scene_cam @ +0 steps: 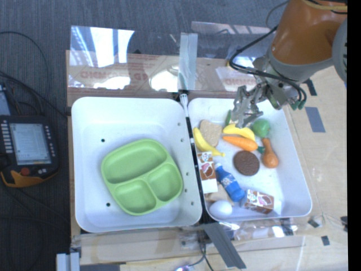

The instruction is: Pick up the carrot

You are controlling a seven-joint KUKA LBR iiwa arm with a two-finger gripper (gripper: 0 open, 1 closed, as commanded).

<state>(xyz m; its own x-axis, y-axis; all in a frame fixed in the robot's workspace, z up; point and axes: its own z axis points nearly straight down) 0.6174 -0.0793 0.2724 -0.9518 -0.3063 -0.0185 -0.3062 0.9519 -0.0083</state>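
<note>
The carrot [240, 143], orange with a small green end, lies on its side in the right bin [293, 174], among other toy foods. My gripper [246, 115] hangs just above the bin's back part, over a yellow piece [239, 131] that touches the carrot's far side. Its fingers point down and stand open, with nothing between them. The carrot is a short way in front of the fingertips and apart from them.
Around the carrot lie a green ball [260, 128], an orange drumstick [269, 156], a brown cookie [246, 162], a banana [203, 141], a tan slice [210, 131], a blue bottle [229, 183], an egg [220, 209] and a carton [259, 201]. A green divided plate [142, 175] sits in the left bin [84, 129].
</note>
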